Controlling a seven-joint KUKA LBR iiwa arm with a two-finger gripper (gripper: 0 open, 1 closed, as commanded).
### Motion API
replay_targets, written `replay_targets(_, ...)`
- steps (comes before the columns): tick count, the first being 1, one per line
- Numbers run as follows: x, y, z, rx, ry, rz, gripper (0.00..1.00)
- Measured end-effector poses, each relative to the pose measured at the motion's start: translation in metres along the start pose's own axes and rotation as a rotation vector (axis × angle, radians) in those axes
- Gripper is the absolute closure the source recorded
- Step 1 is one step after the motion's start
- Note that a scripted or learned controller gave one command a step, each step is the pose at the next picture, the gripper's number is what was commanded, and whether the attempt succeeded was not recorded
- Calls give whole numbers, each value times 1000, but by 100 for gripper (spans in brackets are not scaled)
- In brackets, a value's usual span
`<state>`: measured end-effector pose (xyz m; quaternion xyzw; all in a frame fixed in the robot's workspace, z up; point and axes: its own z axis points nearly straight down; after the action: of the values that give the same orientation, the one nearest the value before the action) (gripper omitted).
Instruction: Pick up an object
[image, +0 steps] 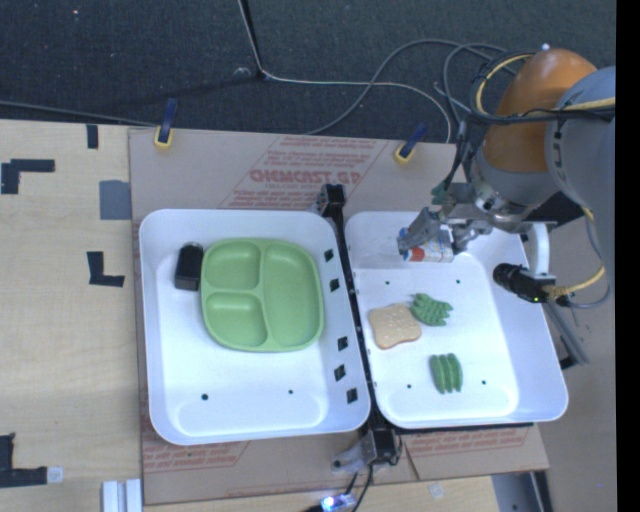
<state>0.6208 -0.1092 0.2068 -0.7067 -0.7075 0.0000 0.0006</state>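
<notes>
- Slanted view from above onto a table (60, 330) carrying two shallow white bins side by side.
- The grey and orange arm (540, 110) reaches in from 3 o'clock. Its gripper (435, 240) hangs low over the right bin (500, 340), at that bin's 12 o'clock, near the back wall.
- How the jaws stand cannot be told, because the wrist hides them.
- A small pale item (427, 253) with red and blue marks sits right at the gripper tip. It is too blurred to tell whether it is gripped, merely touched, or lying underneath.
- Other things to pick in the right bin:
  - a green leafy piece (432, 309) near the centre
  - a toast-shaped piece (393, 325) touching it on the 9 o'clock side
  - a green pod (446, 373) alone at 6 o'clock
- Judgement: the step in hand looks like closing on the small item. To do it well, centre the gripper over the item, go straight down to the bin floor, close, and lift vertically before moving sideways.
- The back wall at 12 o'clock leaves little room, so the item could slide against it or slip out.
- The leafy piece and toast touch, so a grasp there may drag both. The pod, well apart from the others, looks the easier fallback.
- The left bin (240, 400) holds a green divided plate (262, 295) at its centre and a black block (188, 267) just beside it at 9 o'clock. Both are well away from the gripper.
</notes>
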Motion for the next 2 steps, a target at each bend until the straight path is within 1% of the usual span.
replay_targets(1,48,-4,6,2,0,-4,100)
replay_targets(2,108,-4,7,2,1,-6,100)
